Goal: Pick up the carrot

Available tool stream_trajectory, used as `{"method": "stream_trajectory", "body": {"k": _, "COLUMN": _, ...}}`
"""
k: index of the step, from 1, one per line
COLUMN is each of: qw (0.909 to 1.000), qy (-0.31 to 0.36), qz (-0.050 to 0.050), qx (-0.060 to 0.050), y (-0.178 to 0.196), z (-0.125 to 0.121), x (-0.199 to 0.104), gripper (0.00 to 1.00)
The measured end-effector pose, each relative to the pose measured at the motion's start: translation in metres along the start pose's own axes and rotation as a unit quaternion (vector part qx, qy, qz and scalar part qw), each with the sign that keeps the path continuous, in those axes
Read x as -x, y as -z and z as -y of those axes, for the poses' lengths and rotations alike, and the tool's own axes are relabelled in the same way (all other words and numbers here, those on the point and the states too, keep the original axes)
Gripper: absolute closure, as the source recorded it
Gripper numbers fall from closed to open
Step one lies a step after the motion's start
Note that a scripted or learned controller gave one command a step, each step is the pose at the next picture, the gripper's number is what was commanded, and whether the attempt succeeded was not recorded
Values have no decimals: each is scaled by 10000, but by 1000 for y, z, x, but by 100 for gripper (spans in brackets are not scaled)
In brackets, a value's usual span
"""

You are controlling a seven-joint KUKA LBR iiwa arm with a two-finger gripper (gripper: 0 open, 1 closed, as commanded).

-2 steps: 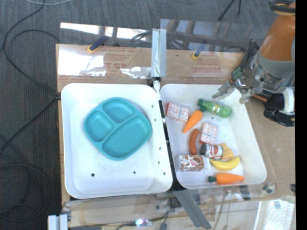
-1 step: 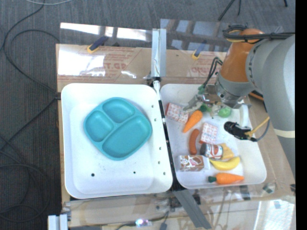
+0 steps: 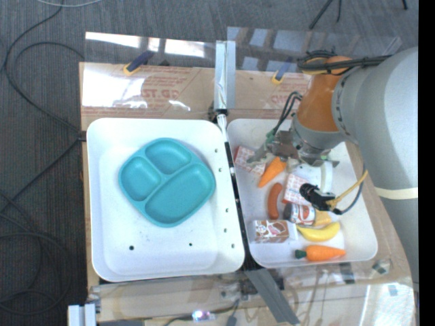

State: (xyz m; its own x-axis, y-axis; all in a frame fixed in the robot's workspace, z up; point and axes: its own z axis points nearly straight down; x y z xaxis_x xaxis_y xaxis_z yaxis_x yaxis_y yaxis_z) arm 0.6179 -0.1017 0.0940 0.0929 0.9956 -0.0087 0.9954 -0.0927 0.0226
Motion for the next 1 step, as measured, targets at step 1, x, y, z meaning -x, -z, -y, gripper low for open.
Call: {"method": "stream_trajectory", "body": {"k": 1, "qw": 10000, "qy": 9, "qz": -17, "qx": 28, "y": 11, "z": -3, "x": -1, "gripper": 100}}
